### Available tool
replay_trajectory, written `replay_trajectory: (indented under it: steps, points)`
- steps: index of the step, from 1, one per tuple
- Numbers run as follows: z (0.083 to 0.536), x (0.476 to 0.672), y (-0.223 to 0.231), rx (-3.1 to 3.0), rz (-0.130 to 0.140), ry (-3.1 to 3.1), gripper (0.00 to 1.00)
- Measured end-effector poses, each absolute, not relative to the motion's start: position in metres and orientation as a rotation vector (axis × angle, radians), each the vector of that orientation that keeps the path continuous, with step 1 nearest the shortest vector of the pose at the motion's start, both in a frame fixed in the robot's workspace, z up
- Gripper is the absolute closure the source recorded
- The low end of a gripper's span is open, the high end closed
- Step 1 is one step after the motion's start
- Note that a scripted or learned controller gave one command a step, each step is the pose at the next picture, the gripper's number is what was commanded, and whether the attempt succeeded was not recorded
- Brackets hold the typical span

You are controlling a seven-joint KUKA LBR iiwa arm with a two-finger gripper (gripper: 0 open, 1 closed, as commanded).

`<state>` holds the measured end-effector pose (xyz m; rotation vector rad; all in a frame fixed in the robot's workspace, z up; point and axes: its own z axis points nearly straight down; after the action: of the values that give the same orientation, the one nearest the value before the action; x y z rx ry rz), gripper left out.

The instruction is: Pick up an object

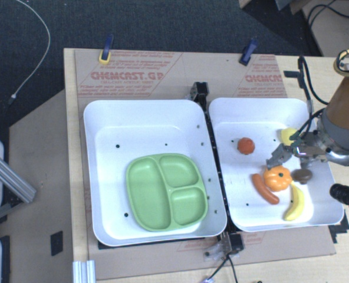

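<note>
We see the pincer (pixel 292 152) hang spread and empty just above the orange fruit (pixel 277 178) in the right bin (pixel 251 108); nothing lifted, the pick remains.

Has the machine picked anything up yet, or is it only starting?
Nothing looks picked up yet. The banana, sausage, orange pumpkin-like toy and small red ball all lie on the floor of the right bin. The gripper sits low over that bin, just above the pumpkin toy, apparently lining up. Closing on something and lifting it remain. The green tray in the left bin plays no part.
</note>
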<state>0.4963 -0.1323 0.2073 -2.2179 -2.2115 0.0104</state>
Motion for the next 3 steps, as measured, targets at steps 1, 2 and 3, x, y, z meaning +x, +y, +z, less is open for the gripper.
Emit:
replay_trajectory:
  steps: [1,2,3]
  points:
    - [0.212,0.499,-0.132,-2.221,0.000,-2.222,0.00]
    - [0.149,0.499,-0.129,-2.216,0.006,-2.216,0.00]
    - [0.102,0.494,-0.138,-2.235,-0.002,-2.227,0.00]
